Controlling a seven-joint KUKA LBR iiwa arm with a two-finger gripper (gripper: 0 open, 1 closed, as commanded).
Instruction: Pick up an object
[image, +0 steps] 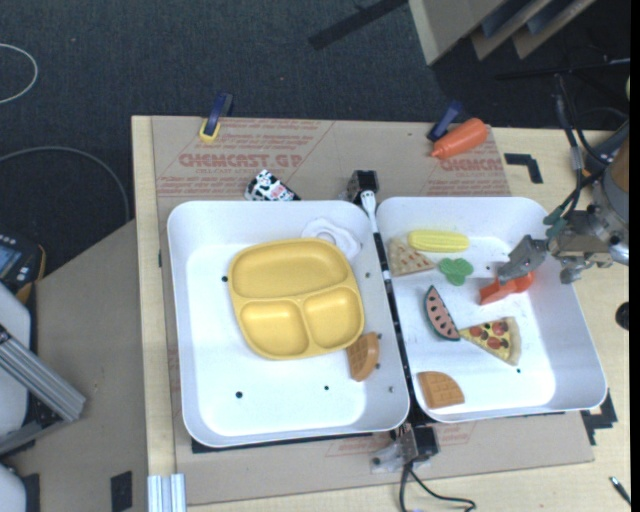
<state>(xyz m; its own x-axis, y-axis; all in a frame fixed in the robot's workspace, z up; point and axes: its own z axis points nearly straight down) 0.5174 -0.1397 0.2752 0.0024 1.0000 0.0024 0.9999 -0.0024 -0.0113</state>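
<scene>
The counter (300, 140) is carrying two white bins, left (200, 330) and right (570, 330), side by side; a cow toy (268, 187) is lying behind them.

Arm (610, 215) cut off — right edge.

The yellow divided plate (297, 298) looks like smooth, slightly glossy plastic. Both white bins (200, 330) look glossy plastic too. The bench board (330, 150) looks matt, printed cardboard.

arm (612, 205): grey metal wrist | black cables along it | claw (520, 262): dull grey fingers
</scene>
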